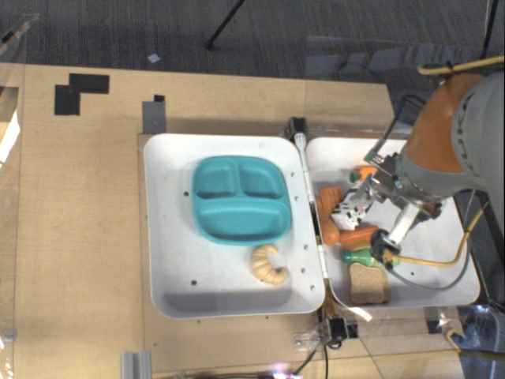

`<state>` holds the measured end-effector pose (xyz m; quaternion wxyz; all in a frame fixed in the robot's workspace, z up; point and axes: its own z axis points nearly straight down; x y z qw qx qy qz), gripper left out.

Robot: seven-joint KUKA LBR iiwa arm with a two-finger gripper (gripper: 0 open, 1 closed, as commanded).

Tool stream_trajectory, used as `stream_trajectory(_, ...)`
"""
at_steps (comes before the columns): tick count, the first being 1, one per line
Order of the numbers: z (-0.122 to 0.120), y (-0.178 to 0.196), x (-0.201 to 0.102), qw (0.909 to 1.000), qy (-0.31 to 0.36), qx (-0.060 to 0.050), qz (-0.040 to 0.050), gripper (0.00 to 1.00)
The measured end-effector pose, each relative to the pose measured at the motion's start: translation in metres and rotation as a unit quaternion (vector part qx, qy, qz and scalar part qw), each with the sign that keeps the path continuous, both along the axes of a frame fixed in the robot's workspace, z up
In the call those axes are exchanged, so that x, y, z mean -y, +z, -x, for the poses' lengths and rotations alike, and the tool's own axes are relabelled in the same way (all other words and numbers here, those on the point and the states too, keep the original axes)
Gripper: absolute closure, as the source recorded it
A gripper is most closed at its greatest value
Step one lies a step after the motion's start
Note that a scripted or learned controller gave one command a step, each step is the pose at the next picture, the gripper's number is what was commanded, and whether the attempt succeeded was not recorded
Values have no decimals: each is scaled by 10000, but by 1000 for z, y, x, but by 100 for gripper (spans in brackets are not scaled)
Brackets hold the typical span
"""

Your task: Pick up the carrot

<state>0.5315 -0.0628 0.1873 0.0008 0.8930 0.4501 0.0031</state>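
A robotics lab, as I see it from my remote station: a pale wooden tabletop (79,235) carries two shallow white bins, the left bin (170,212) and the right bin (450,283), fixed side by side with metal brackets (154,115). Black tape patches (79,91) mark the wood. A grey robot arm (473,140) with an orange band reaches in, trailing a yellow cable (430,265). Loose wires (335,334) hang off the front edge, and grey office carpet (237,14) lies beyond, crossed by a dark stand leg (237,10).
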Motion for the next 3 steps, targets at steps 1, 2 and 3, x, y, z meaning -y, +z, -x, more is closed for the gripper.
stream_trajectory(1, -55, -80, 71, 9995, -296, -78, 20, 0)
stream_trajectory(2, -114, -98, 86, 9975, -694, -97, -27, 0)
stream_trajectory(3, -117, -87, 84, 9981, -614, -30, 9, 100)
